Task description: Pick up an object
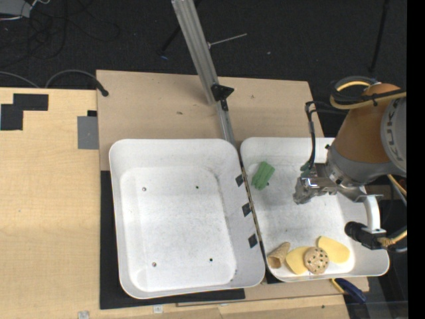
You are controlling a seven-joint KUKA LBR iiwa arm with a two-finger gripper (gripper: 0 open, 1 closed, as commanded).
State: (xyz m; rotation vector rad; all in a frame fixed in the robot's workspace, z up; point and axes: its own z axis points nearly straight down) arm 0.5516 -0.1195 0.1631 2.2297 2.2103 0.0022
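No text, label, brand, number or sign can be read anywhere in this view. The two shallow white plastic bins on the tabletop carry only small dark dots and black clips along their shared edge, with no lettering. The black rectangular patches on the pale wooden board at the far left are plain shapes without writing. The grey and orange arm at the right shows no legible marking.
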